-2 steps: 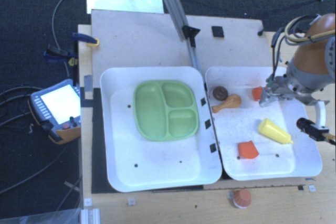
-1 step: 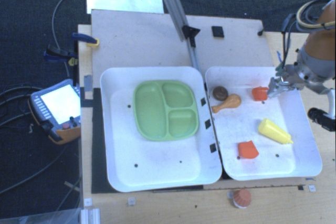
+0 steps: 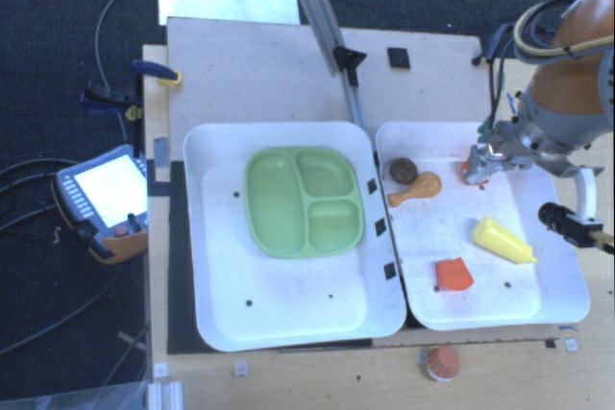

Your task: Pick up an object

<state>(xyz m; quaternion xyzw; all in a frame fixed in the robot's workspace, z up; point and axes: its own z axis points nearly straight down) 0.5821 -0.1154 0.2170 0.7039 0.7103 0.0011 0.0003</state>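
Nearest the lens, at the bottom of the frame, a small reddish round disc (image 3: 442,363) lies on the table (image 3: 288,62) just outside the right bin (image 3: 567,302). Inside that bin sit my possible picks: an orange block (image 3: 454,275) at lower centre, a yellow wedge (image 3: 504,241) just right of it, a tan wooden piece with a handle (image 3: 415,189) and a dark brown round piece (image 3: 402,171) touching it near the bin's upper left.

My hand (image 3: 478,166) is low over the upper middle of the right bin, with something small and reddish at its tip. I cannot tell how far apart my tips are, or whether that red bit is held between them.

I judge this the reach-and-grasp step, nothing lifted yet. Next calls for a firm close on one piece, then a straight lift.

Counted: two white bins, the left bin (image 3: 221,302) holding one green divided tray (image 3: 304,201); four loose pieces in the right bin; one disc outside.
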